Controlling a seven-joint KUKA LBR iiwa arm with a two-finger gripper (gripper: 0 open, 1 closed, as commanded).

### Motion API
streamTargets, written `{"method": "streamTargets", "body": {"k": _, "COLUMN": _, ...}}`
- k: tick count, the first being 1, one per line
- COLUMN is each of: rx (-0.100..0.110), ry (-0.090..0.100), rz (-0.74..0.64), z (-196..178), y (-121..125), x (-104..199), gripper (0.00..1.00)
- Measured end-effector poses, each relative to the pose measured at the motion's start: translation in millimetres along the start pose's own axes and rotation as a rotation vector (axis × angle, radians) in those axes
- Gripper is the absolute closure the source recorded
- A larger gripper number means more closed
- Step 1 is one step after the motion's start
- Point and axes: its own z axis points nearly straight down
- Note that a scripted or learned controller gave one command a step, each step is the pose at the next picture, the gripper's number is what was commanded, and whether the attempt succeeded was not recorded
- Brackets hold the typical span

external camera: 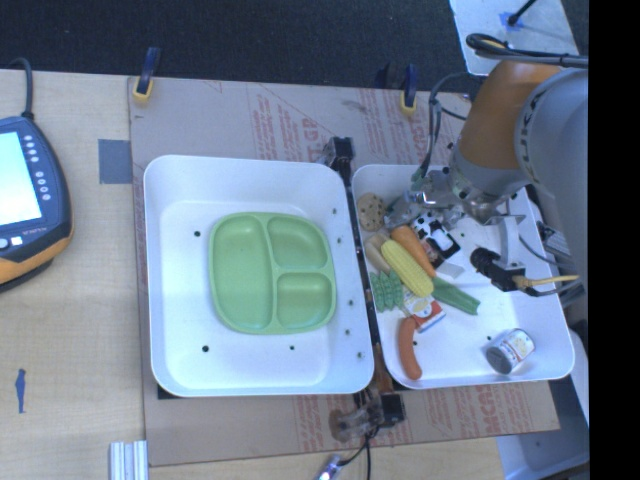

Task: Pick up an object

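Note:
My gripper (422, 208) hangs low over the back left part of the right bin (545, 313), under the grey wrist and orange band. Just below it lie an orange carrot (413, 246) and a yellow corn cob (405, 266), side by side and slanted. A brown cookie (370, 209) sits to the gripper's left, near the bin wall. A small black-and-white piece (433, 231) lies right beneath the gripper. I cannot see anything held in it.
In the right bin there are also a green leafy piece (385, 290), a green pod (456, 296), a red sausage (408, 349), a small red-and-white pack (428, 316) and a silver can (510, 350). The left bin (180, 278) holds a green divided plate (272, 272).

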Motion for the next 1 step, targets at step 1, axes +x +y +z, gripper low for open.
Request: {"method": "streamTargets", "body": {"k": 1, "rx": 0.001, "ry": 0.001, "rz": -0.001, "z": 13.6, "y": -89.9, "x": 11.5, "gripper": 0.00}}
